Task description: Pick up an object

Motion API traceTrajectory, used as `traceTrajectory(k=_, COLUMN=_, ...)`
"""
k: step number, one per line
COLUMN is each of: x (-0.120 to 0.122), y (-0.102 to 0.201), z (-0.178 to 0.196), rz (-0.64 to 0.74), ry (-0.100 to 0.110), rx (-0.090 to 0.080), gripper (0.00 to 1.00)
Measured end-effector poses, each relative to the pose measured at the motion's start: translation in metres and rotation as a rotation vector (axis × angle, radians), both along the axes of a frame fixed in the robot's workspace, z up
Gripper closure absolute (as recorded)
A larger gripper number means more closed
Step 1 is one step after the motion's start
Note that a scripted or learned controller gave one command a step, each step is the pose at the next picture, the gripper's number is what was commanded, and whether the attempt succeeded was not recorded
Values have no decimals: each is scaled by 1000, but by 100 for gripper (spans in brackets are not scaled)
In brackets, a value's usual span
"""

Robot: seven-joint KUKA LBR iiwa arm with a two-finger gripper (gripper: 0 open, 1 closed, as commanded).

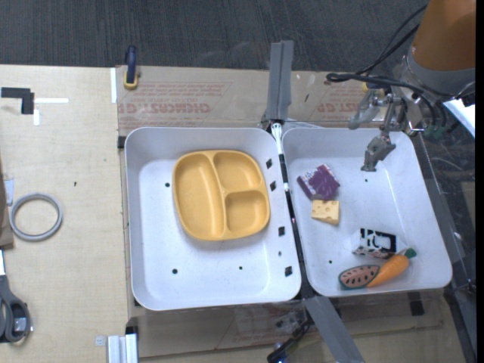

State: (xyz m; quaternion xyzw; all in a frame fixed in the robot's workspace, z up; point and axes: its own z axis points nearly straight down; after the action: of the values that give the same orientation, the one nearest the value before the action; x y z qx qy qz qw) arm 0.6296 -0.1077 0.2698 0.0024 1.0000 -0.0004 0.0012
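Note:
My gripper [376, 151] hangs over the far part of the right bin [423, 203], with nothing visibly in it. Nearer and to the left of it lie a purple toy [321, 180] and a yellow cheese wedge [326, 211]. Toward the bin's front sit a black-and-white piece [376, 242], an orange carrot [391, 268] and a brown oval slice [359, 277]. A yellow divided plate [221, 194] rests in the left bin [151, 263].
A grey bar [280, 82] and a black-clipped divider [284, 203] separate the bins. On the bench to the left lie a grey ring [34, 216], scissors [11, 320] and a blue-handled clamp [131, 68]. Cables [393, 51] trail by the wrist.

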Motion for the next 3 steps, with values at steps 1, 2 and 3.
traceTrajectory(k=1, x=2, y=-39, z=-51, rz=91, ry=0, rx=0, gripper=0)
traceTrajectory(k=2, x=13, y=13, z=-177, rz=-158, ry=-2, rx=1, gripper=0)
traceTrajectory(k=3, x=9, y=12, z=-177, rz=-751, ry=-1, rx=1, gripper=0)
